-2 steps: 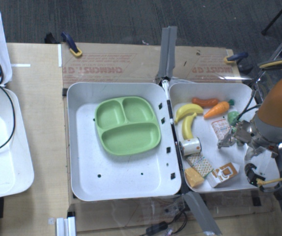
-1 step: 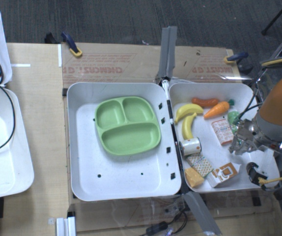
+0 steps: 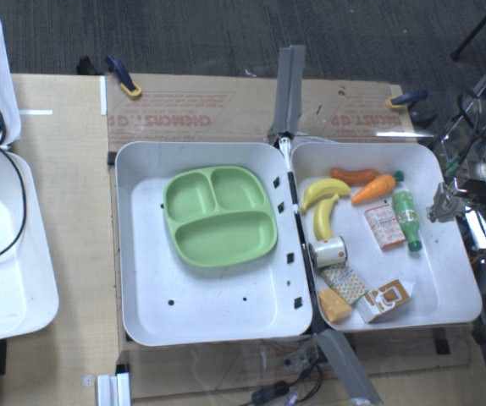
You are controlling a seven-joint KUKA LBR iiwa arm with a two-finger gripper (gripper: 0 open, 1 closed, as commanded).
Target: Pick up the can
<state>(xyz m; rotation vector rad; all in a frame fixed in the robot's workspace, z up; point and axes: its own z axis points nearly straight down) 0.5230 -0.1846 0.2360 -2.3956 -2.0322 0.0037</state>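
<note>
While the can point(image 3: 328, 250) lies untouched well left of the jaws point(image 3: 448, 203) (their state I cannot tell), everything remains undone.

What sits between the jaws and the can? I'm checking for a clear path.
In the camera view, the green bottle and a small pink packet lie between the gripper at the right bin's rim and the can.

A light wooden surface point(image 3: 65, 108) sits on a dark grey carpet floor point(image 3: 226, 19), with blue clamps point(image 3: 123, 74) at its far edge and a grey post point(image 3: 289, 91) standing up.
</note>
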